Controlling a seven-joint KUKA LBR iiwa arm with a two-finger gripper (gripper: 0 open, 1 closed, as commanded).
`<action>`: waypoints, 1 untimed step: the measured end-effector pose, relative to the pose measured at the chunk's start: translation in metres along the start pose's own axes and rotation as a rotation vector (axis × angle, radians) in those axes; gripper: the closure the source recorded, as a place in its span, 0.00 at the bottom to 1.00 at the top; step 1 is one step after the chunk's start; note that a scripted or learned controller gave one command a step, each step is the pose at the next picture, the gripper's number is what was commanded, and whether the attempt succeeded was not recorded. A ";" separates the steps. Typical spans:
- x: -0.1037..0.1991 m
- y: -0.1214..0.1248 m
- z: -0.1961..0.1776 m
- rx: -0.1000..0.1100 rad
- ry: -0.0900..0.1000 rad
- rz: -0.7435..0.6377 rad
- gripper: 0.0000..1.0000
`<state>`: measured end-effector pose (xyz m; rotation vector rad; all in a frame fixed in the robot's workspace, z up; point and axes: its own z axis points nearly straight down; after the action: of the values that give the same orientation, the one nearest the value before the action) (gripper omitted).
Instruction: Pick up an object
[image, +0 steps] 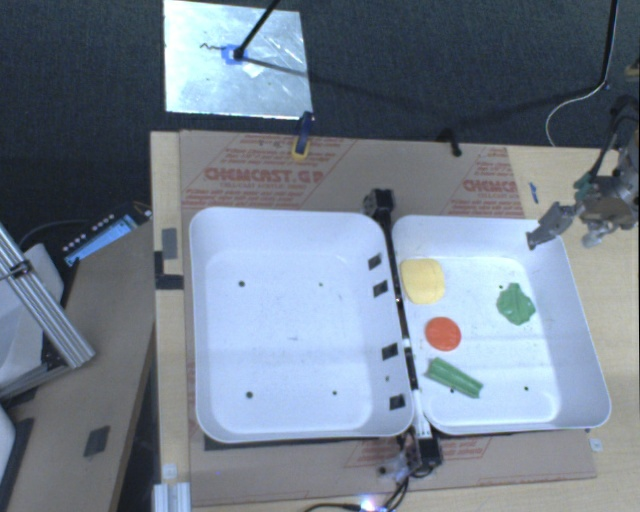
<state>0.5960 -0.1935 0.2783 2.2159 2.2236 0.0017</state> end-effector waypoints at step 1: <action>0.000 0.001 -0.011 -0.003 -0.001 -0.004 1.00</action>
<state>0.5969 -0.1935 0.2895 2.2097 2.2259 0.0047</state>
